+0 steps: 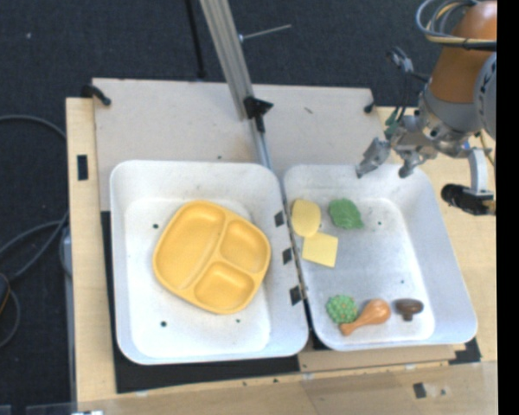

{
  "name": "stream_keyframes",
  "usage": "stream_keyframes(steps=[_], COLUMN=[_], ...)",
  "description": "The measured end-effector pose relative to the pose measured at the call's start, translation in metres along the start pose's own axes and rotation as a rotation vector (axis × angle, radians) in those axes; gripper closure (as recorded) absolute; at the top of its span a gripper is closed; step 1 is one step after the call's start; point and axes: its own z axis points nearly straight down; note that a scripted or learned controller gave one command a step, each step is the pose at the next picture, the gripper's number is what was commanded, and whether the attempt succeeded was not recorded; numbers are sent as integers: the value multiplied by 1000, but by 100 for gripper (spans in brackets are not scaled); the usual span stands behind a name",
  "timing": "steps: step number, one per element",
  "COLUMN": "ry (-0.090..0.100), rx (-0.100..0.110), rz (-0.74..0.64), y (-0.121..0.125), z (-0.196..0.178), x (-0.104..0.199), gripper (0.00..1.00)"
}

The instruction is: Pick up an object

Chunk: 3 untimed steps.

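Over the far rim of the right bin [441, 232] is where the hand [387, 162] sits, fingers spread wide with nothing between them, well apart from every item on the bin floor.

The pickable stuff is all in that right bin. Near the divider there's a pale yellow rounded piece [305, 217] touching a flat yellow square [321, 250] that looks like a cheese slice. Just beside them is a bumpy green broccoli-looking lump [345, 213]. Down at the near edge there's a second green lump [341, 308], an orange drumstick [368, 315] and a small brown mushroom [407, 307]. The left bin [134, 232] has a glossy yellow divided plate [212, 255] with three compartments.

What could go wrong, my guess:
- The flat square hugs the floor, so the fingers would probably scrape over it and close on air.
- The rounded piece and the square touch, so going for one likely shoves the other.
- The green lump and drumstick at the near edge are touching or nearly so. Fingers coming down there could straddle both or knock one into the wall.
- It all looks like smooth, hard toy plastic, so an off-centre pinch could squirt an item sideways.
- The hand is above the rim, so a straight drop from here could land on the bin wall.

The far green lump, bumpy and standing fairly clear, seems the safest bet.
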Motion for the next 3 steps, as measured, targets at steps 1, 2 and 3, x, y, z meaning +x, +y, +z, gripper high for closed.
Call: stream_keyframes(steps=[1,2,3], ry=[0,1,1], rx=[1,5,3], rz=[-1,-2,-3], y=[0,-1,-2], z=[0,63,114], x=[0,2,2], gripper=[0,0,0])
